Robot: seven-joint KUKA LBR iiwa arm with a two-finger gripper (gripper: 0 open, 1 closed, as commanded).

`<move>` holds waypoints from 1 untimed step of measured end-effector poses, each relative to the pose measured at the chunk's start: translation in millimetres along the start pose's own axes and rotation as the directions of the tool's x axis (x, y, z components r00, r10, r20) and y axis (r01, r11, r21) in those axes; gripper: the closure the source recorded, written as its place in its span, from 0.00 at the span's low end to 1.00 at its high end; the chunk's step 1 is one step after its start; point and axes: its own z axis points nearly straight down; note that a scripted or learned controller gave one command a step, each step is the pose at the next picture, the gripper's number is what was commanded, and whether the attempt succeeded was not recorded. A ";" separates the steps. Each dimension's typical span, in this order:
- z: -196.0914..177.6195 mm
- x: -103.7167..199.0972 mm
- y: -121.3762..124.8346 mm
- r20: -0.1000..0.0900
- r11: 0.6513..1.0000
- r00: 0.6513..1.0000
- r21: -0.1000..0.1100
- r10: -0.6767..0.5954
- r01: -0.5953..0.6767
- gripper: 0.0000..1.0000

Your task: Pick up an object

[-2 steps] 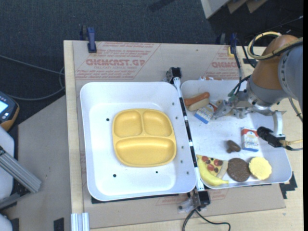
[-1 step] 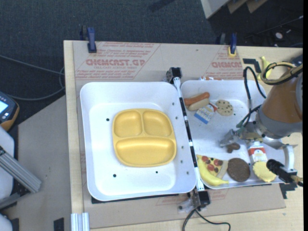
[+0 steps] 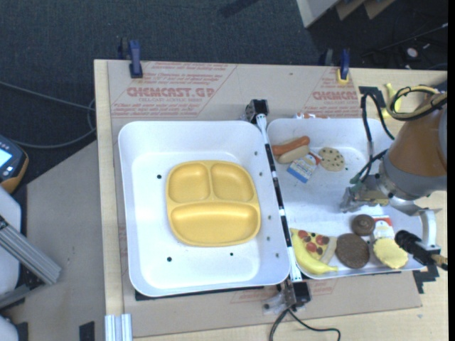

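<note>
1. Yellow marks the nearest pieces: a toy banana (image 3: 313, 263) and pizza slice (image 3: 313, 243) at the right bin's (image 3: 323, 203) front edge, with a dark brown patty (image 3: 352, 251) and a pale yellow piece (image 3: 390, 253) crowded beside them.
2. Just behind, a small brown disc (image 3: 363, 224) lies near the gripper (image 3: 357, 197), which hangs low over bare bin floor; nothing shows between its fingers, and whether they are parted I cannot tell.
3. Further back lie a cookie (image 3: 330, 158), a blue-and-white packet (image 3: 305, 168) and a hot dog (image 3: 292, 148), well apart from the gripper.
4. Risk: closing here would likely catch nothing, or nudge the disc into the crowded front row.
5. The left bin (image 3: 142, 190) holds a yellow divided plate (image 3: 212, 202).
</note>
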 end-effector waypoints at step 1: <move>0.6 0.1 -0.3 0.000 1.000 1.000 0.001 0.000 0.000 0.00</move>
